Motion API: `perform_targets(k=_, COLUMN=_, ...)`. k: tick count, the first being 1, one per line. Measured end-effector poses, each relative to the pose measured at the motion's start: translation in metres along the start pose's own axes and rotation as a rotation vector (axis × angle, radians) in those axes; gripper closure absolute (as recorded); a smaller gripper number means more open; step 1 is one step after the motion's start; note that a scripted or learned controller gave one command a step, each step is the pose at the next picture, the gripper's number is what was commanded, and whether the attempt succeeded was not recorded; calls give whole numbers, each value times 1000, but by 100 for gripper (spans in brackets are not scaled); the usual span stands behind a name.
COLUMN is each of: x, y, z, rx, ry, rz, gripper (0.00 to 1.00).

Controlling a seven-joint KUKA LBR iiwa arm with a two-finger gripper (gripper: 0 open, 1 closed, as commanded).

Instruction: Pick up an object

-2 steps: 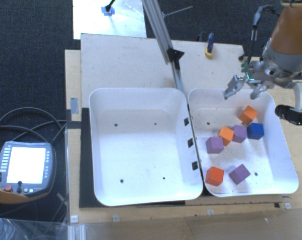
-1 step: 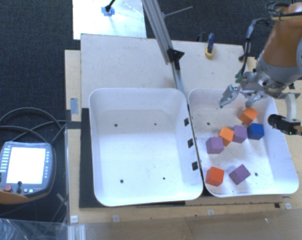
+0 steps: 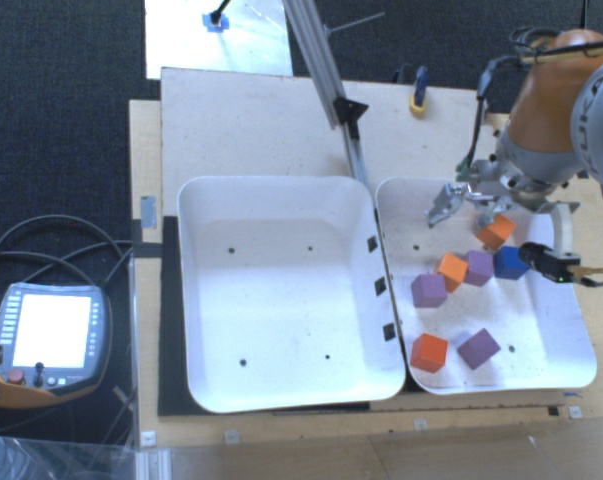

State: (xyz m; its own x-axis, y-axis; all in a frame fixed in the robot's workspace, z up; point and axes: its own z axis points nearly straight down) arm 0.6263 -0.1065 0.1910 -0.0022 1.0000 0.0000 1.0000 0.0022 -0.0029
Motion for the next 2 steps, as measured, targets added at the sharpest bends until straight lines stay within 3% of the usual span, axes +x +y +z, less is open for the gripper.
perform_targets(k=1, x=-2, y=5, z=43, rx=-1, ry=0, rz=0, gripper=0)
perform_targets(k=2, x=-2, y=6, z=29, rx=-7, ry=-1, rz=-2, gripper=100)
